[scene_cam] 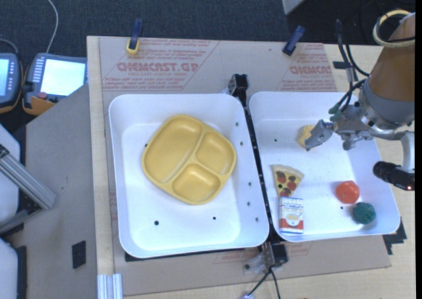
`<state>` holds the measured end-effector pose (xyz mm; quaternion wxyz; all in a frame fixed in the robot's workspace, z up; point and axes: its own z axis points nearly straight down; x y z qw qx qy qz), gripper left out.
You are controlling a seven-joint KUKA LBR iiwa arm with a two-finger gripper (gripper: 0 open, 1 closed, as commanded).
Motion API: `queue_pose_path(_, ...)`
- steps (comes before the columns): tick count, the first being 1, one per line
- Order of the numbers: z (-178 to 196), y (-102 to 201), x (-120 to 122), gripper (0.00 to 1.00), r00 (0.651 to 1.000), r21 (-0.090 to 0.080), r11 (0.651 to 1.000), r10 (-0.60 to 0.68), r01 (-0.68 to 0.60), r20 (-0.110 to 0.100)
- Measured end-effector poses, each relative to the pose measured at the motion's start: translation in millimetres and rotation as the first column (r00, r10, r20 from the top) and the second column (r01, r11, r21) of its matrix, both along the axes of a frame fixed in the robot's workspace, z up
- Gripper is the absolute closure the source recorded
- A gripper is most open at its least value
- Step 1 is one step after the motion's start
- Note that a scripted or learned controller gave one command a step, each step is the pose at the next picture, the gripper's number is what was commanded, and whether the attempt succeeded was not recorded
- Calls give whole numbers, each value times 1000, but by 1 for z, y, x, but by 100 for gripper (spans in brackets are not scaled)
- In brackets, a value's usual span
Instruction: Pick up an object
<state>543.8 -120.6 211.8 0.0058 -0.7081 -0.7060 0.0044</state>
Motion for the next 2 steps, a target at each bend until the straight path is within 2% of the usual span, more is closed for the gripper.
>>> queue_pose_path(1, 8, 0, 3, 0, 1000, -2, 1000, 3, -3, 15)
queue_pose_path(2, -43, 10, 5, 0, 1000, 0, 1000, 3, -3, 8)
